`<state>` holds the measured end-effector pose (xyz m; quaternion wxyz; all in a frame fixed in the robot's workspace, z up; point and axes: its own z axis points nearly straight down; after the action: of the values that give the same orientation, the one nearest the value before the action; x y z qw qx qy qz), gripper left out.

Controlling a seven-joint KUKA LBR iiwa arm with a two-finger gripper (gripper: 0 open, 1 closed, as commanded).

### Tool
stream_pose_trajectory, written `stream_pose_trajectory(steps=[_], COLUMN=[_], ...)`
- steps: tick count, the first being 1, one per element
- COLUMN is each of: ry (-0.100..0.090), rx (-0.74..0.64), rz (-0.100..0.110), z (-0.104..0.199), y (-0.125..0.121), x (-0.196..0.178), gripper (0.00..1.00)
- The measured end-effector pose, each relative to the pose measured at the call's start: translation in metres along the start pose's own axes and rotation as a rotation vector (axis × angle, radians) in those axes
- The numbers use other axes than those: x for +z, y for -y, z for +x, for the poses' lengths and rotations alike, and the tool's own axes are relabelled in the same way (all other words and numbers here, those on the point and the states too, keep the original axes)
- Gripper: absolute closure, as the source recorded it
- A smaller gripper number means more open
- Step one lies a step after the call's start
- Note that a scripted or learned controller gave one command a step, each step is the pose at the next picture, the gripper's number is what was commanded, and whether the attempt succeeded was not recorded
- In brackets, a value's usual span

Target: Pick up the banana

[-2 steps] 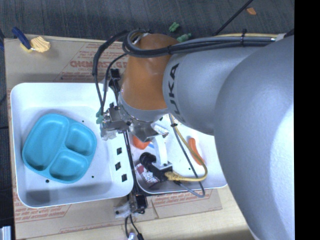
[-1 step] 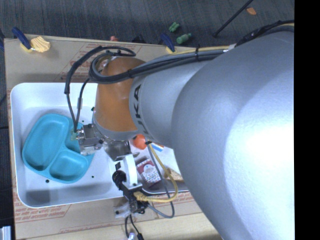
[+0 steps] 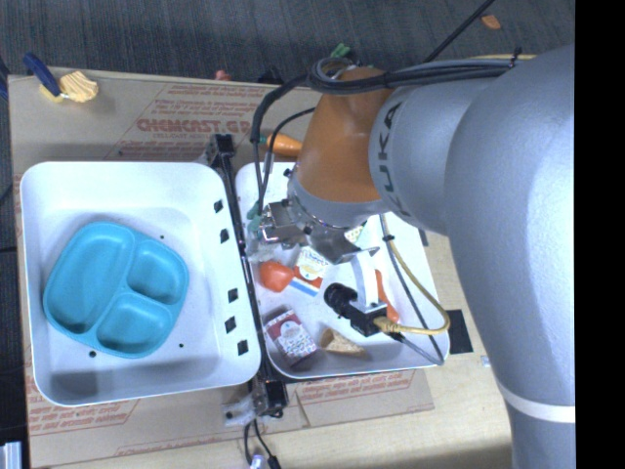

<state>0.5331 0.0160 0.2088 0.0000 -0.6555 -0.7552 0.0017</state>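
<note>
Your arm (image 3: 342,154) hangs low over the right bin (image 3: 430,345), hiding the banana. Whether the gripper is open, you cannot tell. The blue tray (image 3: 117,286) lies at 9 o'clock.

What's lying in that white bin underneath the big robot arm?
In the right bin I can see an orange toy, a small red-brown box, a tan wedge and other small items. The arm covers the bin's upper part, hiding whatever lies there.

arm (image 3: 430,154) blocking cluttered right bin (image 3: 430,345), left bin (image 3: 39,262) open around blue tray (image 3: 115,288)
</note>
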Motion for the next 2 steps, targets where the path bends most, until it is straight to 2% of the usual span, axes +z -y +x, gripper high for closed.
stream_pose_trajectory(steps=[1, 2], ry=[-0.002, -0.003], rx=[0.067, 0.253], rz=[0.001, 0.003], z=[0.005, 0.062], y=[-0.085, 0.019], x=[0.017, -0.043], gripper=[1.00, 1.00])
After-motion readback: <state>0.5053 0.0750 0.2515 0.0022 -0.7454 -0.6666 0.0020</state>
